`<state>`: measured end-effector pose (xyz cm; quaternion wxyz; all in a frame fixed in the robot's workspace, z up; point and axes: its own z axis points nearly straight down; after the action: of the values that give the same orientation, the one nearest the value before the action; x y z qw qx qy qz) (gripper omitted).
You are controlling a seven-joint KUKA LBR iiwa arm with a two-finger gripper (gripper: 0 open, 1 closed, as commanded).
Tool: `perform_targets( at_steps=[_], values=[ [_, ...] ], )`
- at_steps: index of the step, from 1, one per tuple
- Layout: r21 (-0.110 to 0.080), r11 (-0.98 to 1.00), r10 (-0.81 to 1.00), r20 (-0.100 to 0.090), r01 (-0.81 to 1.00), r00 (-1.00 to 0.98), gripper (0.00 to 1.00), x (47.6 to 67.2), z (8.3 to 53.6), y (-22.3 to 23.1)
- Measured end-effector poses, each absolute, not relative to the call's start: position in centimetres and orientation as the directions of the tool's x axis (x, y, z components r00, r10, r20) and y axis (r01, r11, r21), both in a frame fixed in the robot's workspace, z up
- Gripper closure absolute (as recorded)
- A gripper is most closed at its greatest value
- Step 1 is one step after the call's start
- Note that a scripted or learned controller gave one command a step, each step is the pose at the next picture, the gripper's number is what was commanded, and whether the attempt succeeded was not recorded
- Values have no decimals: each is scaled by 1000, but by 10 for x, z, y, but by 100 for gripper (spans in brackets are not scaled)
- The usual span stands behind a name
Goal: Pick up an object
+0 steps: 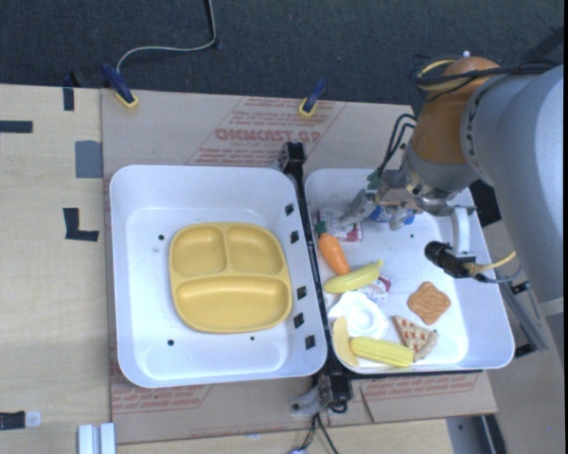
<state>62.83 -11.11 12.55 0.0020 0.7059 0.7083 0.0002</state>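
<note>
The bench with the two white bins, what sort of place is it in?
Probably a robotics lab. A grey robot arm reaches over two white bins clamped to a cardboard-covered bench, one holding a yellow divided plate, the other toy food like a carrot.

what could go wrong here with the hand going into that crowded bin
1. The carrot, banana and corn lie packed close in the right bin, so the hand may nudge neighbours or catch two at once.
2. The hand sits near the divider between the bins; a grasp there could clip it.
3. The flat cracker may slip from a pinch.
</note>
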Motion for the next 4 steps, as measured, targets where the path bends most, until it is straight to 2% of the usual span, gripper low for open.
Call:
perform_targets(
  at_steps=[1,2,3,4],
  values=[
    [2,5,1000,-2,1000,-5,100,628,135,-110],
    [2,5,1000,-2,1000,-5,0,628,135,-111],
    [-36,-7,1000,10,999,7,0,659,86,-116],
    [-31,-6,1000,4,999,7,100,661,98,-118]
  ],
)
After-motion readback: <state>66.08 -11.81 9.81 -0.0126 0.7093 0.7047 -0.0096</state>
